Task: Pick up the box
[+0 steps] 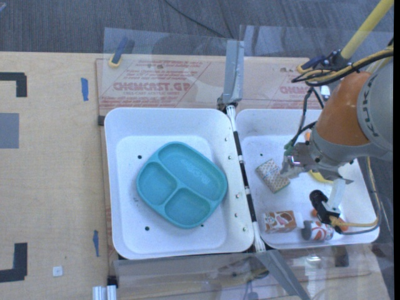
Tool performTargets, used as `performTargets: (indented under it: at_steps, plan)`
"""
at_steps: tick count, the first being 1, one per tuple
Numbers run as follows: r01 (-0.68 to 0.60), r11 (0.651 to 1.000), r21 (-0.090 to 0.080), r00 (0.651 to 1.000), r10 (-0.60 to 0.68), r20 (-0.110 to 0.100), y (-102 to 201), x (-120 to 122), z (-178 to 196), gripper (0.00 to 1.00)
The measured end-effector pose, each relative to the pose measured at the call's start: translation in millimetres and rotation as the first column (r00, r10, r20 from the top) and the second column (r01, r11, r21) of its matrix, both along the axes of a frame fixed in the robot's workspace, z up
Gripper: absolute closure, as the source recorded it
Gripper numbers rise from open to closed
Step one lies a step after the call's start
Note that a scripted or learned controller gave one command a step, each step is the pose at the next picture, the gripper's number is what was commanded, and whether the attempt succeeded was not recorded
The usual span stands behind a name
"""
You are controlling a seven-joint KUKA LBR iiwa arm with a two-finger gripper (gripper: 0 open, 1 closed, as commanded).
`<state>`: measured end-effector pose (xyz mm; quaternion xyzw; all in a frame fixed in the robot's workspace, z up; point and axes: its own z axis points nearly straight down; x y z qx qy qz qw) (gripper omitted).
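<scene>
My gripper (291, 166) in the right bin (250, 125), finger state I cannot tell, patterned box (272, 175) touching its left, teal plate (181, 184) far left.

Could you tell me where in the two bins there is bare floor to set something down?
Left bin: bare floor rings the blue divided plate, widest along the left and front walls. Right bin: free at the back; its front is crowded by the gripper, patterned box and small items.

A pale wooden bench (50, 186) marked with black and blue tape lies just below a grey carpeted floor (125, 5)
</scene>
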<state>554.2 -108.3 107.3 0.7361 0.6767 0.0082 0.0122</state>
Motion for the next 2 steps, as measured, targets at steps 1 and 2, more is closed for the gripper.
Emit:
performTargets:
  at_steps: [1,2]
  plan:
    - [0.0,1.0,0.0,1.0,0.0,0.0,-0.5,-0.2,-0.1,0.0]
    - [-0.044,0.999,0.0,0.999,0.044,-0.01,10.6,60.7,-11.4,0.0]
